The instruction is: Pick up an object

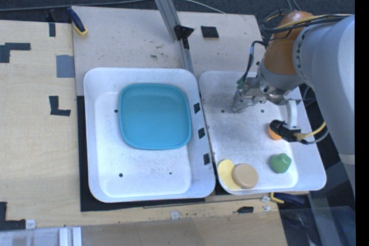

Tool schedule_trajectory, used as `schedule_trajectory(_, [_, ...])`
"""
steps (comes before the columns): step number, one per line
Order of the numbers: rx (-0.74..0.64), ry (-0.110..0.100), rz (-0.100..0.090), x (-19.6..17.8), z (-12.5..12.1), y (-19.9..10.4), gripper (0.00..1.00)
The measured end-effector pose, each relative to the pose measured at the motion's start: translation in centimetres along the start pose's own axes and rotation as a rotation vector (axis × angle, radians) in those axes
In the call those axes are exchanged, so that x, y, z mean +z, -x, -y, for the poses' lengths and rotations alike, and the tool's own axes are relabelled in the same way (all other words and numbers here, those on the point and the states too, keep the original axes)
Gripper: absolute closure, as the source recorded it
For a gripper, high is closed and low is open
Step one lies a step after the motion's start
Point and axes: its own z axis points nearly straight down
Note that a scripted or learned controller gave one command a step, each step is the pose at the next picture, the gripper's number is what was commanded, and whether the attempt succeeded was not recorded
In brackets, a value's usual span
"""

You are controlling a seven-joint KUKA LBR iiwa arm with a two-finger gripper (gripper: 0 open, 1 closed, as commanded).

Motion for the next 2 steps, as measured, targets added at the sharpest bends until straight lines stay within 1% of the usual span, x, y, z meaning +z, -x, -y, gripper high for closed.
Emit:
schedule_trajectory(1, [0.000,0.001,-0.001,-4.7,0.7,0.0,1.00])
schedule_trajectory(2, [0.000,0.003,-0.001,-10.5,1.5,-0.2,1.00])
